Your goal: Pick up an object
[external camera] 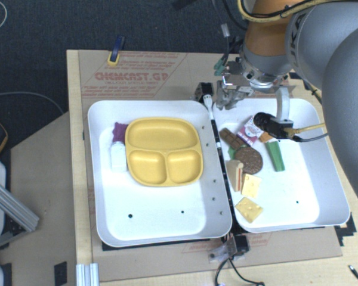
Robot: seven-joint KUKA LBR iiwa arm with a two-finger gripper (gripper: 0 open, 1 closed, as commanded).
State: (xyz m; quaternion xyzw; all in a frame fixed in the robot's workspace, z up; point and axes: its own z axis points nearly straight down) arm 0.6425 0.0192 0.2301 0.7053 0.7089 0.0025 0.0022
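I read this as the approach step, with nothing picked yet: the tool (227,97) hangs over the back corner of the cluttered bin (322,189), close to the wall it shares with the tray bin (101,177). The wrist hides its tips, so I cannot tell whether it is spread or pressed together, and I see nothing held in it. The candidates all lie forward of it in the cluttered bin. A brown oblong piece (229,138) and a pink-and-white packet (249,131) are nearest. Then come a round brown cookie (249,159), a green block (276,156), a sandwich wedge (235,173) and two pale yellow squares (249,210), all crowded together near the shared wall. My judgement is that the next move calls for shifting forward over one piece and descending squarely. The green block stands a little freer than the rest and looks the easier choice. The tray bin holds a yellow divided plate (164,151), a white bottle (117,157) and something purple (119,130). The brown sheet (143,70) on the desk under the bins carries red print that I read as "CHEMCAST GP". The smaller lines beneath are too fine to read, and I cannot read the packet's print.
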